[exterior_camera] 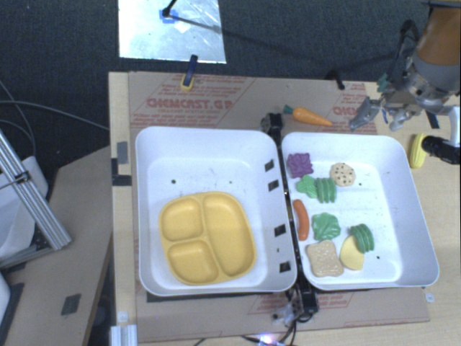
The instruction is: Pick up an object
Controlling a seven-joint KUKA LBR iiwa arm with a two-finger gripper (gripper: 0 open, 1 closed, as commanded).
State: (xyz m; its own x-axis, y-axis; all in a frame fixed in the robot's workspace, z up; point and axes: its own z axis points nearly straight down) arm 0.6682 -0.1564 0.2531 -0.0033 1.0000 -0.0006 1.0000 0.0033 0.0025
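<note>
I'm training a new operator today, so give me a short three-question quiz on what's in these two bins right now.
1. True or false: the yellow divided tray lies in the left bin.
2. Which item lies outside both bins, on the board behind them? A) cookie B) carrot C) bread slice
3. Fill in: the purple grapes sit in the right bin's ____ left corner.

Key: 1 true. 2 B, the carrot; the cookie and bread slice are in the right bin. 3 far. The gripper hovers beyond that bin.

One fixed camera — above, slanting down on both bins (216, 139).
</note>
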